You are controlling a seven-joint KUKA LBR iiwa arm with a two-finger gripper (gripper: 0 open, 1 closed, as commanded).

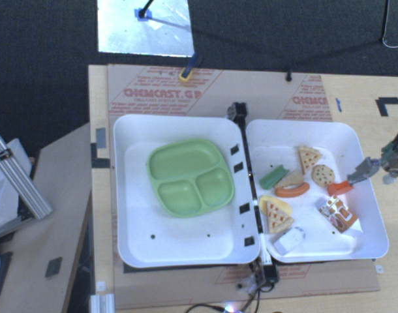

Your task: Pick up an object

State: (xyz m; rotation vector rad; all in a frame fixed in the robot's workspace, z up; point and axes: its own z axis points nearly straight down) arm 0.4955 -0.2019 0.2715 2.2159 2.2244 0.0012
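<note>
The right bin (365, 237) holds several toy foods. Among them are a pizza slice (308, 156), a round cookie (323, 174), a green piece (273, 176) and an orange sausage (292, 189). There are also a second pizza slice (276, 214), a white block (289, 240), a brown and white piece (336, 212) and a small red-orange piece (339, 188). My gripper (363, 171) reaches in from the right edge, low over the bin's right side. Its tip sits just up and right of the red-orange piece. Nothing is visibly held.
The left bin (130, 240) holds a green divided plate (189, 177). A black divider (246, 181) runs between the bins. A metal frame (16, 181) stands off the bench at the left.
</note>
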